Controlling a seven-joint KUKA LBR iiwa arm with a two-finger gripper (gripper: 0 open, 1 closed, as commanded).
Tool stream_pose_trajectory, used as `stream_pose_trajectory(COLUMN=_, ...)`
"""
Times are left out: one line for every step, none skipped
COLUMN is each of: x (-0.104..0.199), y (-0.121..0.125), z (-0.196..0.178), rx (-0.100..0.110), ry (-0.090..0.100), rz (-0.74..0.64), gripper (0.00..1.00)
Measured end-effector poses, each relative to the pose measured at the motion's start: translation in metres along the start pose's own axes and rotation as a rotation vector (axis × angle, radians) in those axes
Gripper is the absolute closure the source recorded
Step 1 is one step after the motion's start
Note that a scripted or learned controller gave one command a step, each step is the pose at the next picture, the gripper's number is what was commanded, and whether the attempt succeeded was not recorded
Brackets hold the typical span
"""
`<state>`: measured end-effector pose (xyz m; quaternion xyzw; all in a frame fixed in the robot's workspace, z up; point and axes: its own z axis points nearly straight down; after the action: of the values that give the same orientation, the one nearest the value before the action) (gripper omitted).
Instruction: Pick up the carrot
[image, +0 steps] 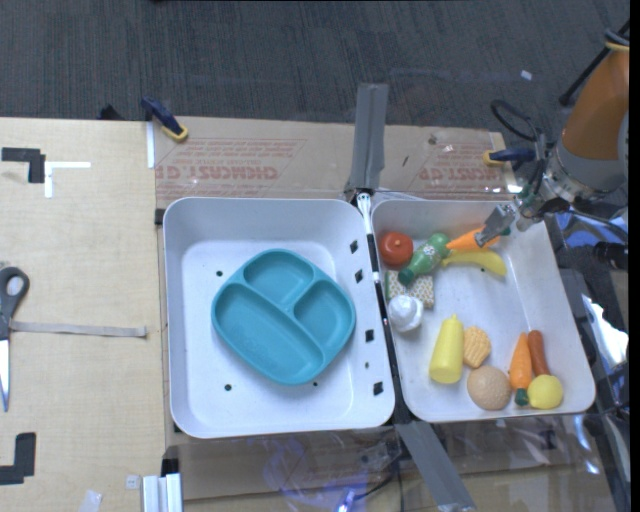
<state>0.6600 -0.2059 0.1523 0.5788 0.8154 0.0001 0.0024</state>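
Note:
A small orange carrot sits at the back of the right bin, just above a yellow banana and beside a green bottle. My gripper reaches down from the right. Its narrow fingers are closed on the carrot's right end. A second orange carrot-like piece with a green tip lies at the bin's front right, next to a red sausage.
The right bin also holds a red tomato, a silver item, a yellow bottle, a corn piece, a tan ball and a lemon. The left bin bears a blue divided plate.

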Motion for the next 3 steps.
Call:
stream_pose_trajectory(x=-0.005, y=-0.003, z=0.061, rx=0.006, ry=0.009, rz=0.150, gripper=0.00)
stream_pose_trajectory(x=0.001, y=-0.004, z=0.063, rx=0.020, ry=0.011, rz=0.491, gripper=0.00)
stream_pose_trajectory(x=0.056, y=-0.112, z=0.060, rx=0.004, ry=0.003, rz=0.407, gripper=0.00)
